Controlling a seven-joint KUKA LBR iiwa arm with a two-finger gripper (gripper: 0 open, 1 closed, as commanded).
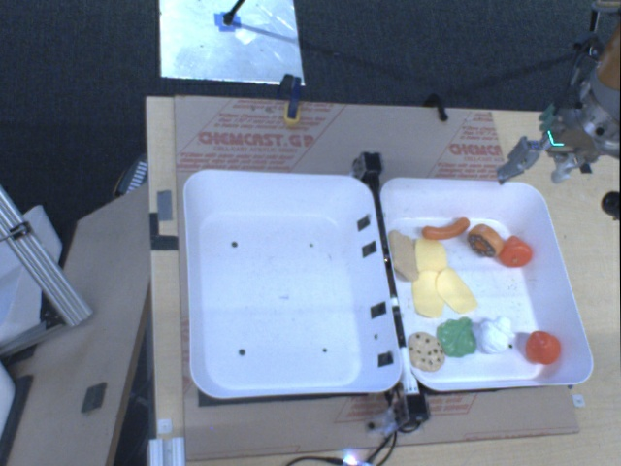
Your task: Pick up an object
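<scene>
The pincer [541, 160] hangs above the bench just beyond the far right corner of the right bin [556, 223], its two grey fingers [514, 159] spread apart with nothing between them and nothing touching them.

Far to the pincer's left and somewhat nearer the camera lies the left bin [281, 280] — a shallow white tray whose floor bears a few small dark dots. The two bins sit side by side, their rims joined by a line of black clips [374, 260].

Everything the arm might take lies in the right bin, below the pincer and nearer the camera. Going left to right: a tan slice [403, 253] lies against the bin's left wall, with a round speckled cookie [425, 351] well below it near the front rim. Next come three pale yellow pieces [434, 280], overlapping in a loose stack. Above them, closest to the pincer on this side, lies a small orange-red sausage [445, 228]. A green broccoli-like piece [456, 337] sits beside the cookie, and a white lumpy piece [497, 334] touches it on the right. Nearly straight below the pincer lies a brown-and-orange roll [484, 239], with a red tomato-like ball [516, 252] just beside it. A second red ball [542, 347] lies farthest from the pincer — by the bin's front right corner.
</scene>
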